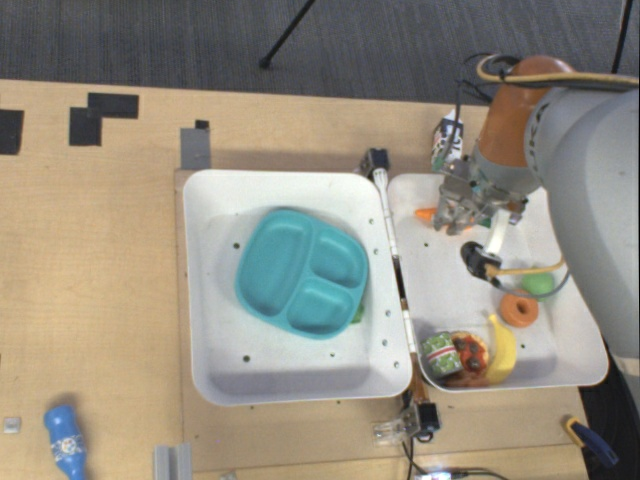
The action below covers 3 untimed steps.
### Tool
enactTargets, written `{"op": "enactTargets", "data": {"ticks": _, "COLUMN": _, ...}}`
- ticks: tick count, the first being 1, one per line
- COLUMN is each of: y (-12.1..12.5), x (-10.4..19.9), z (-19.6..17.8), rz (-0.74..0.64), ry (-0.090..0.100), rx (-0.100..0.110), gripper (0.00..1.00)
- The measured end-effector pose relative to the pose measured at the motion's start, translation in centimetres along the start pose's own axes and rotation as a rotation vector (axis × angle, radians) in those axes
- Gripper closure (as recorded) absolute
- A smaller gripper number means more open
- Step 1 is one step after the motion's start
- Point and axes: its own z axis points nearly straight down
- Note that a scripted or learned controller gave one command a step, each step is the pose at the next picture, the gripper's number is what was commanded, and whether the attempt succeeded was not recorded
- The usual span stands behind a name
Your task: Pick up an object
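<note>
My gripper hangs low over the far left part of the right bin. A small orange piece lies just to its left, close to the tips; contact is unclear. Nearer the front of this bin lie a green ball, an orange ring, a yellow banana and a red-and-green packet. The arm covers the bin's far right corner.
The left bin holds a teal divided plate with a bit of green showing under its right edge. A blue object lies on the bench at the front left. A small white-and-green item stands behind the right bin.
</note>
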Motion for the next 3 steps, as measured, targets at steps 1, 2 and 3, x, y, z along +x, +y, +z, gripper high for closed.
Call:
{"op": "enactTargets", "data": {"ticks": 1, "y": 0.0, "x": 0.0, "z": 0.0, "rz": 0.0, "ry": 0.0, "rx": 0.0, "gripper": 0.0}}
{"op": "enactTargets", "data": {"ticks": 2, "y": -2.6, "x": -0.4, "z": 1.1, "rz": -0.15, "ry": -0.002, "rx": 0.0, "gripper": 0.0}}
{"op": "enactTargets", "data": {"ticks": 3, "y": 0.8, "x": 0.4, "z": 1.4, "rz": -0.314, "ry": -0.002, "rx": 0.031, "gripper": 0.0}}
